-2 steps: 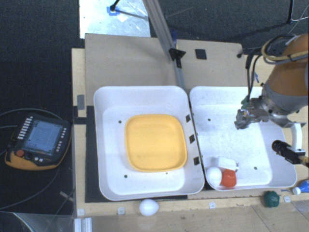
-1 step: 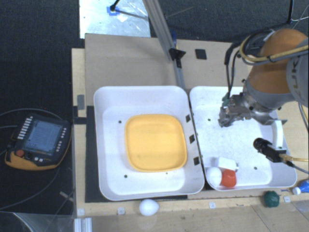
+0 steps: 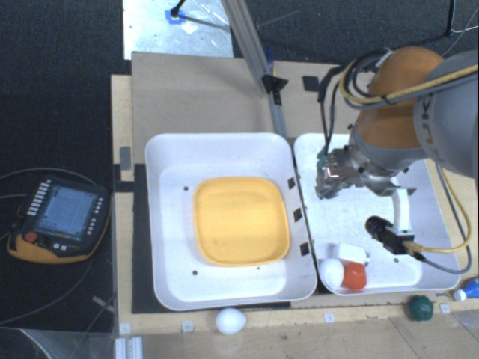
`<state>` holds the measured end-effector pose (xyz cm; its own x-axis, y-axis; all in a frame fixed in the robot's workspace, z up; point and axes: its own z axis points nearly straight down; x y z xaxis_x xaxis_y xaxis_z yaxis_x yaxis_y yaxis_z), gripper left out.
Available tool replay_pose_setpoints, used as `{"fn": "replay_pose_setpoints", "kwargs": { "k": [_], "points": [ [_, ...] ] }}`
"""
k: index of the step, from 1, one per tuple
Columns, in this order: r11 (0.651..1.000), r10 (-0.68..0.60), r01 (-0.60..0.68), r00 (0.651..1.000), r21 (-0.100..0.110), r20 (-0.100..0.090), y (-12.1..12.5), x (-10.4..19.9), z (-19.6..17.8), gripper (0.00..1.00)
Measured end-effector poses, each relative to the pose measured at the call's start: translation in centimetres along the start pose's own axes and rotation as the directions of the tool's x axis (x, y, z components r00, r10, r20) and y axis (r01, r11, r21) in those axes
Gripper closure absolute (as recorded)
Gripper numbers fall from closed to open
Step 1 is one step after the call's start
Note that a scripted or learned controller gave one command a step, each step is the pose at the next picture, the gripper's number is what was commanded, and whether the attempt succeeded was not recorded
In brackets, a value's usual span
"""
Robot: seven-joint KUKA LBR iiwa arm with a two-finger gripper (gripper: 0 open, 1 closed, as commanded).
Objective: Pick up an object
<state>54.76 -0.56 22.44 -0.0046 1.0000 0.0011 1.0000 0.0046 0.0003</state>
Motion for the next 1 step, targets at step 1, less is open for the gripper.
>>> {"fn": "replay_pose_setpoints", "kwargs": {
  "k": [1],
  "points": [
    [1.000,0.000,0.000,1.000,0.000,0.000,-0.63,5.69,-0.84,1.00]
  ]
}}
